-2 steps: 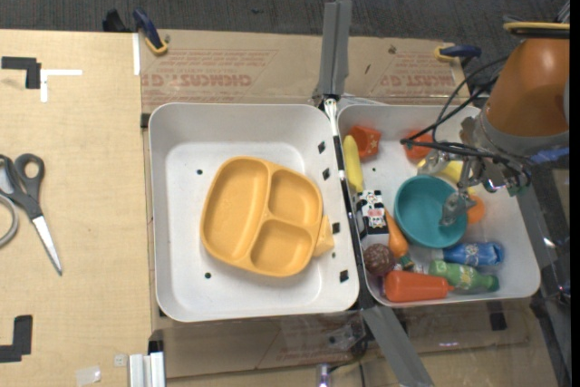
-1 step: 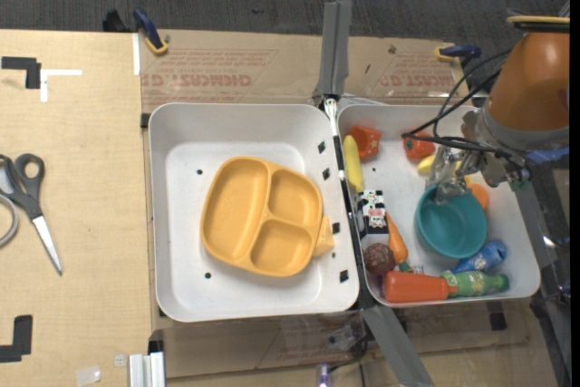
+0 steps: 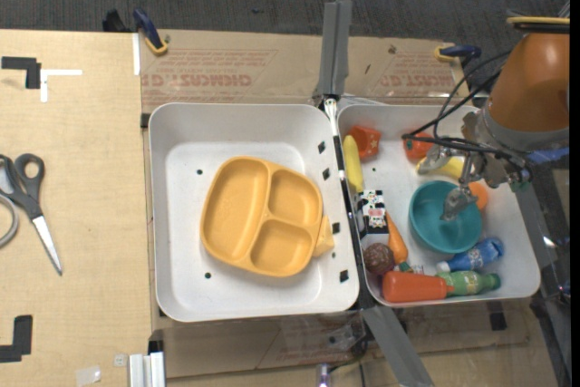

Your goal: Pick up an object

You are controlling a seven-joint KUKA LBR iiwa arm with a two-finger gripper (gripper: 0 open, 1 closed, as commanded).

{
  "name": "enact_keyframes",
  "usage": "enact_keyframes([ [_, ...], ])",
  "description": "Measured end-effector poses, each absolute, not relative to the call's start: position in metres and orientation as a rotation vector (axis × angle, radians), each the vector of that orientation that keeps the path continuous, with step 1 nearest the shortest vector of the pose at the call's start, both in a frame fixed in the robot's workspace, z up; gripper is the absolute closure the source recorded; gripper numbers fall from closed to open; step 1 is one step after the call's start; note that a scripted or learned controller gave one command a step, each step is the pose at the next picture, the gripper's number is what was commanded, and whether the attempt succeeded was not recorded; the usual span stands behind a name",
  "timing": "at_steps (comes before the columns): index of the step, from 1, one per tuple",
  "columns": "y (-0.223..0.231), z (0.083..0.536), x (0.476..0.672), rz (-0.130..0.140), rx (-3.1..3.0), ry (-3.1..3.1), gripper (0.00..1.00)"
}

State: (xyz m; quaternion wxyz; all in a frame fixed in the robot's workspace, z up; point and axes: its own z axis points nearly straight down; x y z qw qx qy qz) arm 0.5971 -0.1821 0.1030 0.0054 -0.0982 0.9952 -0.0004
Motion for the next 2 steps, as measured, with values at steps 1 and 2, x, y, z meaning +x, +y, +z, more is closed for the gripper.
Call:
enact_keyframes([
  [1,-0.221,0.093,0.607,-0.002,-0.409,3.109,0.0],
  [2,-0.142,0.092,0.567,0.002,-0.281,3.125,0.0],
])
